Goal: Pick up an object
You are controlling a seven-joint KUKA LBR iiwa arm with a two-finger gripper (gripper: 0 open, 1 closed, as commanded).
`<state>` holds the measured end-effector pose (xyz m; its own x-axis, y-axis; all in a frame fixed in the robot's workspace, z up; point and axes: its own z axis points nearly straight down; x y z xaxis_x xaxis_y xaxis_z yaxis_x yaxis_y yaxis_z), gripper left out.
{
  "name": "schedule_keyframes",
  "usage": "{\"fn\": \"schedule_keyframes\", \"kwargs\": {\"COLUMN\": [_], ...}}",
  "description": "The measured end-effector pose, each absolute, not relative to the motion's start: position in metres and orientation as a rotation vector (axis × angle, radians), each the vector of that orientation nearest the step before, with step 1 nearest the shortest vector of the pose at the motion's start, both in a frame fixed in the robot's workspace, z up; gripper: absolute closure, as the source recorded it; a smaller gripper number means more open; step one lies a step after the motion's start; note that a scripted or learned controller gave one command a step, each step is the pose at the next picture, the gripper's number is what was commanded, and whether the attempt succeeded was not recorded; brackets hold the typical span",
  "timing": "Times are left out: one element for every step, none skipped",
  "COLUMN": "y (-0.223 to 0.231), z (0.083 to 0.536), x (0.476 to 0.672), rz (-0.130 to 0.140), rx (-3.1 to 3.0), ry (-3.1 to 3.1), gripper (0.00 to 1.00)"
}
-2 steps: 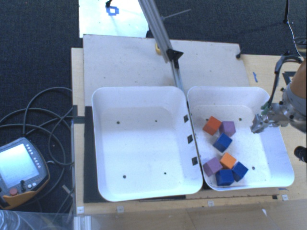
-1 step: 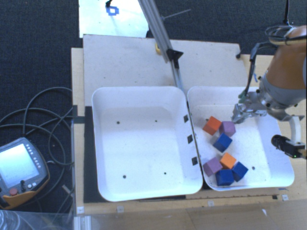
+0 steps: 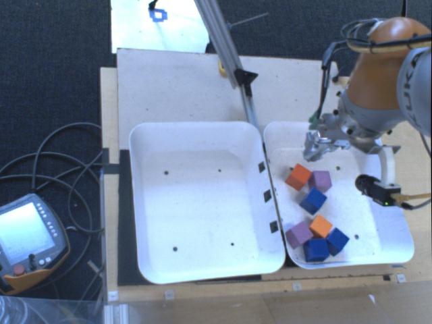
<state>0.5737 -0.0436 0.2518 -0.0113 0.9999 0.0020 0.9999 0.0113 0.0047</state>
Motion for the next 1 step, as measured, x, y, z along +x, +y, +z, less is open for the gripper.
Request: {"fn": "schedule_keyframes", "kwargs": {"y": [-0.0036], "z": [0.2425], "x": [0.6024], "rz": [0.005], "rx": [2.209], "ry": [2.231], "gripper": [1.0]}}
